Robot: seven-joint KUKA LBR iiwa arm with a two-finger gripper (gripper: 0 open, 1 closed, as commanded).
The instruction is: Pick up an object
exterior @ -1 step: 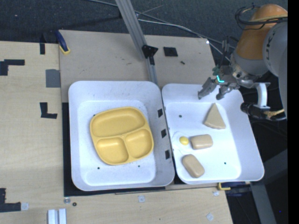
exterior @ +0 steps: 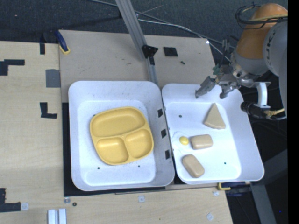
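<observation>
Four pale food-shaped pieces lay in the right white plastic bin (exterior: 243,129). Nearest, the tan triangular wedge (exterior: 214,117) sat just nearward of the pincer (exterior: 213,90), which hovered spread open and empty over the bin's far edge.

Both bins are showing white, the left bin (exterior: 79,125) and the right bin (exterior: 243,148) alike, each flecked with tiny dark specks. The divided tray (exterior: 121,135) is glowing a warm mustard yellow. The wedge (exterior: 214,117), the block (exterior: 201,142) and the oval piece (exterior: 192,165) are all reading tan-beige, while the little ball (exterior: 184,141) is popping bright yellow. The bench (exterior: 28,139) is showing pale wood, patched with black tape marks.
</observation>
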